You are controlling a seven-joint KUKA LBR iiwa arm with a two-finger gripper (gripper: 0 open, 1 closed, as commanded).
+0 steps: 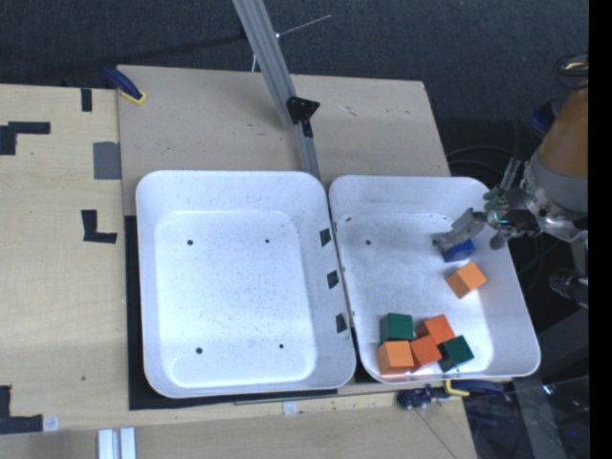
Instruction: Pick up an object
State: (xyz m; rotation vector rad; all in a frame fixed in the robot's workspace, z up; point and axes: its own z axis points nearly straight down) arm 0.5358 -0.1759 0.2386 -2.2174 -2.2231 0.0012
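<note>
camera view | fingers (466,229) state unclear, above blue block (458,251) | orange block (468,279) beside | block cluster (421,343) apart

The pale wooden table (229,122) carries two shallow white bins side by side, the left bin (153,256) and the right bin (521,342), rims touching (over a dark mat (132,352)). Black tape marks (91,226) and a grey patch (106,159) lie at its left.

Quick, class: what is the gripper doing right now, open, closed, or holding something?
Gripper: over the right bin, right at the blue block; open or closed cannot be told, and no grasp is visible.
</note>
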